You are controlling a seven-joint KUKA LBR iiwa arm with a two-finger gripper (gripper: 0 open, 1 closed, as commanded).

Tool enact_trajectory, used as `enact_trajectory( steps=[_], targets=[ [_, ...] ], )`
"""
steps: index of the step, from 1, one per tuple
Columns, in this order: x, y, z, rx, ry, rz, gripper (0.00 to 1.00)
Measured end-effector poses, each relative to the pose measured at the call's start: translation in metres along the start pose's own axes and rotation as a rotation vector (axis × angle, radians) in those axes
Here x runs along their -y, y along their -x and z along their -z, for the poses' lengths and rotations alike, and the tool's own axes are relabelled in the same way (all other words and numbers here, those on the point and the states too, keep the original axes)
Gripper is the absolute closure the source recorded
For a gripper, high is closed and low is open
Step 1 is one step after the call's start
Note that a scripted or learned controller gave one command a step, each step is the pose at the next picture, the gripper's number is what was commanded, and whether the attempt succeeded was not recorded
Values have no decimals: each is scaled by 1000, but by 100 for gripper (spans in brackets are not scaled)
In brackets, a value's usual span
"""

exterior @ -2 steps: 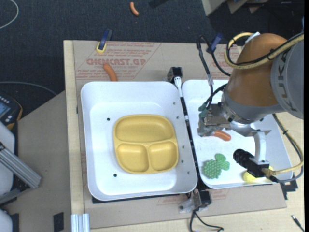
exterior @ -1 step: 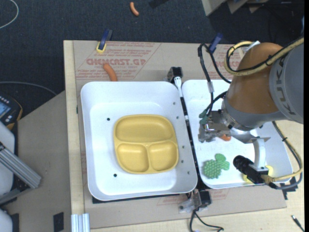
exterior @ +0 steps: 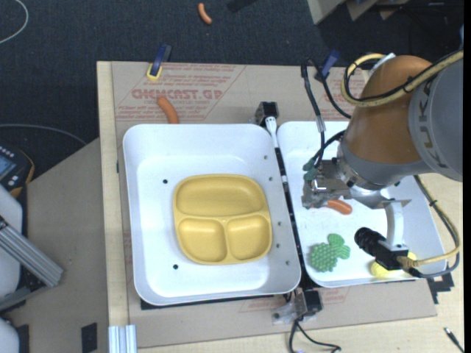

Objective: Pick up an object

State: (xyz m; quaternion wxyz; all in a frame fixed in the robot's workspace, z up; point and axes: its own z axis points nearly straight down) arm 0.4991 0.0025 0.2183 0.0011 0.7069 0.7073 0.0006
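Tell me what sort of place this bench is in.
Probably a robotics lab test bench, not a kitchen. Two white bins sit clamped on a board, toy food such as a green broccoli piece lies in the right one, and loose cables run over a dark carpeted floor.

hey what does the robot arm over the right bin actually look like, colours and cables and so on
The arm is bulky and grey, with a rounded orange band above the wrist. A yellow-and-black cable loops over the band's top, and thin black cables run down beside it. The gripper is a small block of bare metal parts with dark fittings.
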Motion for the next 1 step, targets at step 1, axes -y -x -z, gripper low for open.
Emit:
enact_trajectory(
  steps=[1],
  targets=[
    [16,3,11,-2,-4,-2,100]
  ],
)
